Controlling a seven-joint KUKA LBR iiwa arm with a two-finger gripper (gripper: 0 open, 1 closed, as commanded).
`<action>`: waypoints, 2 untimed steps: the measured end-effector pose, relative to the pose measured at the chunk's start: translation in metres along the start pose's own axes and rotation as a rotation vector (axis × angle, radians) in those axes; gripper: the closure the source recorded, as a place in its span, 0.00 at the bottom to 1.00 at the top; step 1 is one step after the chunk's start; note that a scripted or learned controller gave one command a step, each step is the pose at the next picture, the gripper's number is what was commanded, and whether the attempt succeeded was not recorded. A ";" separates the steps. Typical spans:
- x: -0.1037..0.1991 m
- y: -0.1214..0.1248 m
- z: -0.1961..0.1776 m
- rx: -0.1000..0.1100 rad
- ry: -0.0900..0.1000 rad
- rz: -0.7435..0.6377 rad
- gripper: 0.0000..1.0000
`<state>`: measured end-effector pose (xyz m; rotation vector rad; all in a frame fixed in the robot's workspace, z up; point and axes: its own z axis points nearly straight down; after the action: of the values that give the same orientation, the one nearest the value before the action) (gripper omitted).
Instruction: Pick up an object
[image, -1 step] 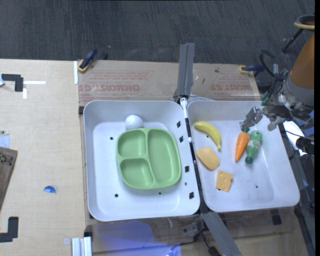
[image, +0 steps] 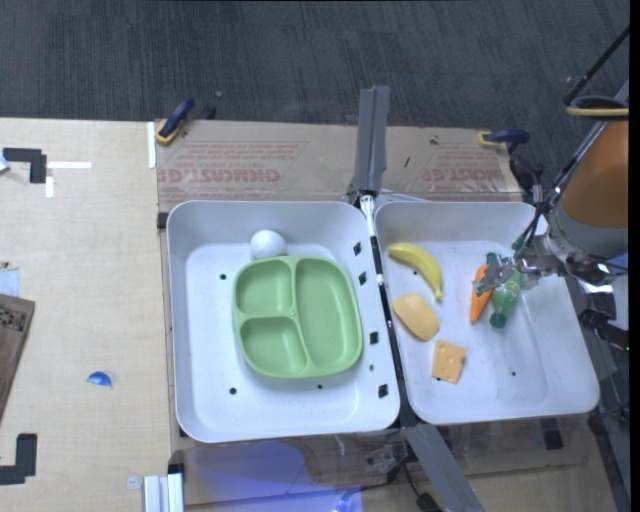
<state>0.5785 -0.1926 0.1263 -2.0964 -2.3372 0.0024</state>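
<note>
Orange carrot (image: 481, 292) lies just right of the banana (image: 418, 265) in the right bin (image: 560, 395). My gripper (image: 503, 272) hovers beside it, over a green piece (image: 502, 303); its state I cannot tell. I judge this the approach: next, descend squarely and close.

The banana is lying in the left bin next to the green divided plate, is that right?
Not quite. The camera view shows the banana in the right bin, beside the other toy food. The green divided plate sits in the left bin.
</note>
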 end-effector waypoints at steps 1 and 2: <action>0.023 -0.001 0.035 -0.001 -0.001 -0.006 0.00; 0.014 0.035 0.034 -0.004 -0.002 -0.084 0.00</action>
<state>0.6115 -0.1748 0.0922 -1.9993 -2.4257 -0.0005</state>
